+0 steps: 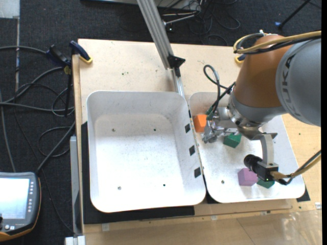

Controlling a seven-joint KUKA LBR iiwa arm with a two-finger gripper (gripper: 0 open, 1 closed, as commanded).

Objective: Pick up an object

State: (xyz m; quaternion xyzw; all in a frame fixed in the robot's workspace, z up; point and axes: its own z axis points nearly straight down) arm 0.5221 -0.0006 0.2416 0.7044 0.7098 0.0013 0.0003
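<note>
The arm reaches in from the right over the right bin (225, 188). My gripper (212, 132) hangs low near that bin's left wall, its metal fingers between an orange block (200, 121) to its left and a green block (232, 140) to its right. Nothing shows between the fingers. A purple block (247, 176) lies near the bin's front, with a smaller green block (266, 183) just right of it, partly behind a black fitting on the arm.
The left bin (102, 106) sits beside the right one, sharing a raised divider (191, 142). A slanted metal pole (156, 27) comes down to the bins' back edge. Cables loop off the wrist.
</note>
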